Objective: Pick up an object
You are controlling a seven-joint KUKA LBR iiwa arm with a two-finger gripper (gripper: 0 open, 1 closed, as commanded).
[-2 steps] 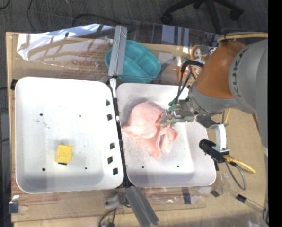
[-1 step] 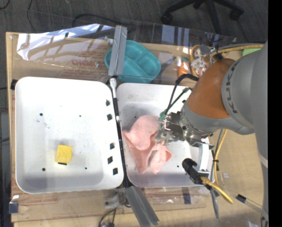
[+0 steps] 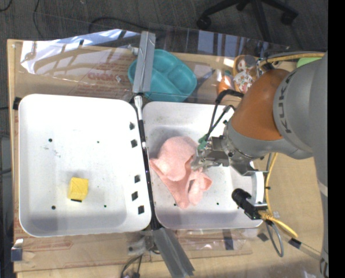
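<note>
Two bins, one target — your gripper (image 3: 200, 155) sits low at the pink cloth (image 3: 175, 161), frame centre-right, likely to grasp; whether it pinches, you cannot tell.

Two white bins (image 3: 74, 155), one pink cloth (image 3: 175, 167), one yellow block (image 3: 78, 189), one teal tray (image 3: 167, 77).

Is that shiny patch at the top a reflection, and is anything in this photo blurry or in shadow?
Camera view: yes, the clear plastic sheet at the top left throws bright glare; the yellow block in the left bin casts a small soft shadow; the pink cloth looks soft-edged and slightly blurred; the gripper sits dim under the arm, its details hard to make out.
</note>
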